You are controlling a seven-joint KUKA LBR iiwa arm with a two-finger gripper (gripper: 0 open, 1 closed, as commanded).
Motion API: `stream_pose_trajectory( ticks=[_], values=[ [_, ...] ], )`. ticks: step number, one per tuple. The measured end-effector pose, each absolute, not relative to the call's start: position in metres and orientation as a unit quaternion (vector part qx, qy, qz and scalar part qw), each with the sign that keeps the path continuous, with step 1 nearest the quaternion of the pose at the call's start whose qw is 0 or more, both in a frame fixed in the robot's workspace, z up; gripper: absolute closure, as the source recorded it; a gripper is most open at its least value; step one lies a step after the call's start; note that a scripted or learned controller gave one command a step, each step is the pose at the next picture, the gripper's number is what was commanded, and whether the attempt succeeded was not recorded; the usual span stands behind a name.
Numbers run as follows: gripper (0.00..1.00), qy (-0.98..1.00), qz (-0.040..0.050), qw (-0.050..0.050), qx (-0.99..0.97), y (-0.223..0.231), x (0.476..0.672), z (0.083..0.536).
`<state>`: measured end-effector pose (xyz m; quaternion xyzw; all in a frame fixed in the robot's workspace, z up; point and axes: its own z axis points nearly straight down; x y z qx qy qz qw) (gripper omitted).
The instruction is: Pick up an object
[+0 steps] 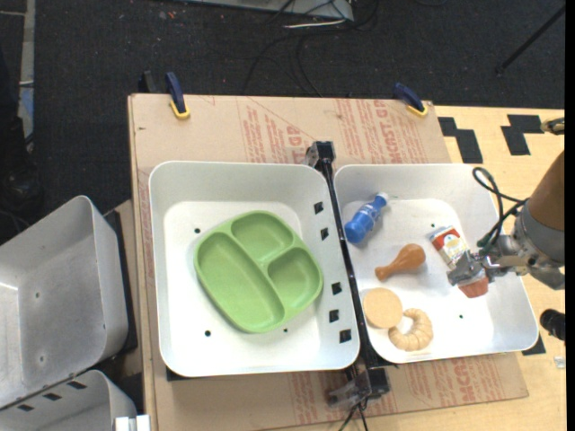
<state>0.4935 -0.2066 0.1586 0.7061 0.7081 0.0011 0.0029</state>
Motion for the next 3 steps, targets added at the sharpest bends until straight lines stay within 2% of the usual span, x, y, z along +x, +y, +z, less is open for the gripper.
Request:
stream_pose_trajectory(
  ticks=[2,3],
  values=[
    [1.0,0.708,0.0013,0.004,0.706,-0.215,0.506,0.271],
    [1.0,0.708,0.0006,0.002,0.706,-0.215,0.507,0.298]
  ],
)
